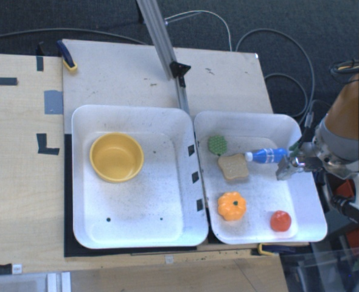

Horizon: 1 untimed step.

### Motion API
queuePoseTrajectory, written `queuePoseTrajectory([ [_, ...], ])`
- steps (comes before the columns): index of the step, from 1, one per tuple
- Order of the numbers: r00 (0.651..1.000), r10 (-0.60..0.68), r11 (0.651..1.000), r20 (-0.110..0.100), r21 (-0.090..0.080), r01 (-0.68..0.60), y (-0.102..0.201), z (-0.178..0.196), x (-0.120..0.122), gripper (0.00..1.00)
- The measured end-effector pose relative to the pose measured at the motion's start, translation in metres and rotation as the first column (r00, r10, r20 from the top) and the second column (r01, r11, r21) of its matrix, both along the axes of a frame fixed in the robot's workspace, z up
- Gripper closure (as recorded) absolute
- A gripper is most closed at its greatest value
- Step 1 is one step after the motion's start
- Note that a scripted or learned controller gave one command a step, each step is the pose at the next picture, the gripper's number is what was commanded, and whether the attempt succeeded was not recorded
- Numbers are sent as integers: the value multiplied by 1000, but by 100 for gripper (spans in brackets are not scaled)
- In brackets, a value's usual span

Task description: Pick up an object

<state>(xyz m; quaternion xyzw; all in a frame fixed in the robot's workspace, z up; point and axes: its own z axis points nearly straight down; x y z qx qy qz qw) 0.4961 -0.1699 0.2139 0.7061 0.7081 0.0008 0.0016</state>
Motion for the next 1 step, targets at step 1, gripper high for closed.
queuePoseTrajectory([
  [1,1000,-1,1000,-2,0,1,0,24,1,100],
])
